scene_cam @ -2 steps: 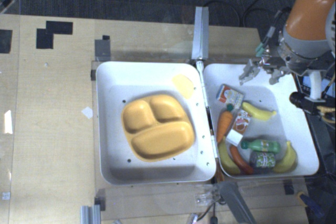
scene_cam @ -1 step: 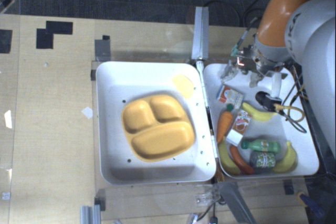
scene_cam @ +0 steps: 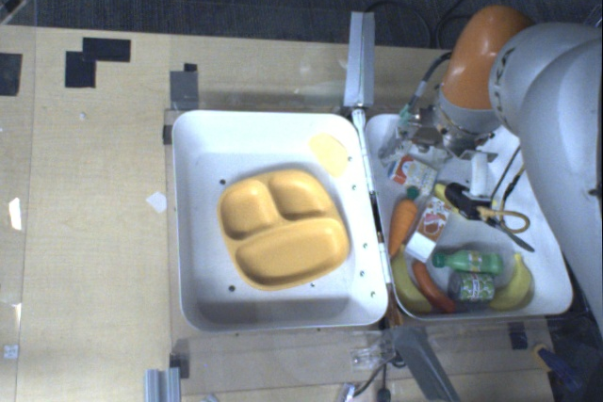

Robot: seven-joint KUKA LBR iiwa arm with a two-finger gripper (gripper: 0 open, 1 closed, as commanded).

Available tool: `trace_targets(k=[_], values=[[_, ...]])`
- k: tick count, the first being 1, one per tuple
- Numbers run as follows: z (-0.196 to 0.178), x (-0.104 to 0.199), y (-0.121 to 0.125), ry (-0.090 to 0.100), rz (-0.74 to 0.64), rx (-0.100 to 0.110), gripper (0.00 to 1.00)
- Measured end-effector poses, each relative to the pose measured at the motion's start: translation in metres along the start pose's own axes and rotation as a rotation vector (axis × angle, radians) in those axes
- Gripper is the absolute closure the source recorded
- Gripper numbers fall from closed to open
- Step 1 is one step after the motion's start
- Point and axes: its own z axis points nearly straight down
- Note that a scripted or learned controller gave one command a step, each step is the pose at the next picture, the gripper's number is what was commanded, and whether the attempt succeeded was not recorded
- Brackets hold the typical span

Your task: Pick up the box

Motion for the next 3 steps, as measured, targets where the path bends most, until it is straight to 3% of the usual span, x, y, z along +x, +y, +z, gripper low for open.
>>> trace_targets(k=[1, 2, 3], values=[[-0.01, 0.002, 0.002, 0.002, -0.003, -0.002, 1.0], [-0.078, -0.037, 0.013, -0.001, 0.07, 0.006, 1.0], [-0.024, -0.025, 0.012, 0.0, -0.085, 0.008, 1.0]])
